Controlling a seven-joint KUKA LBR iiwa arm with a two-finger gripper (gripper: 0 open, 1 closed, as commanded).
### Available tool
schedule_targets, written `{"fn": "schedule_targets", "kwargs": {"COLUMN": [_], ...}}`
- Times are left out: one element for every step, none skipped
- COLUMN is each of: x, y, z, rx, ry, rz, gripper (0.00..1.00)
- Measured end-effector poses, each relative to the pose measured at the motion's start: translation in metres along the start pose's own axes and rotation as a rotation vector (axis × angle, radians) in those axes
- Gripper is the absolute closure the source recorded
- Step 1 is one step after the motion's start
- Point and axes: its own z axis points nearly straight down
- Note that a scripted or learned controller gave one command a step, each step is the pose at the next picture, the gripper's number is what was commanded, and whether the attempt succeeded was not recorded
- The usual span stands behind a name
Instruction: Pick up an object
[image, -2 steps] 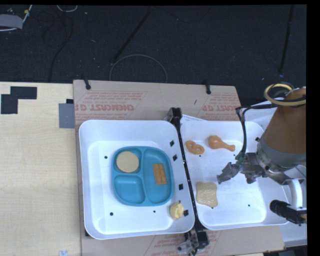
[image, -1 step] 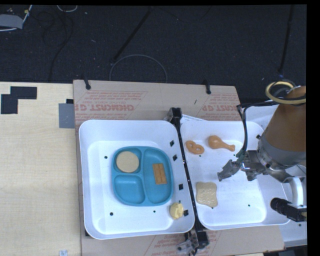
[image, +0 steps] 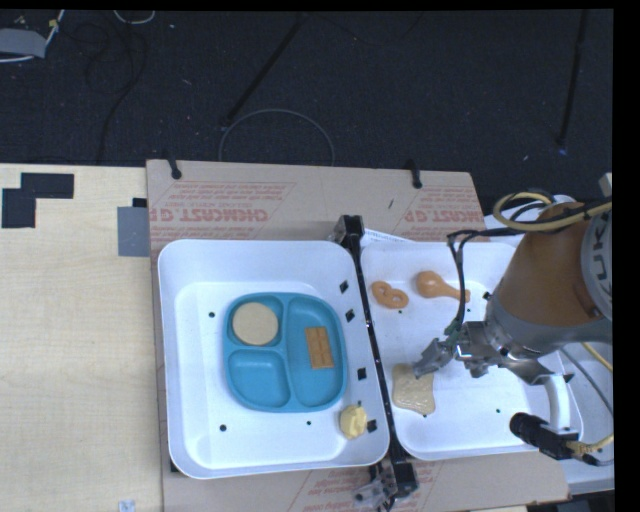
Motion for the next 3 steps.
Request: {"fn": "schedule_targets", "kwargs": {"x": [-0.005, -0.005, -0.005], "y": [0.005, 0.006, 0.007], "z": [0.048, 0.07, 0.058], "rx": [-0.002, -0.007, -0.011], "ry": [-0.001, 0.0, 0.003], "rz": [0.001, 0.002, 0.008], "gripper": [0.0, 0.0, 1.0]}}
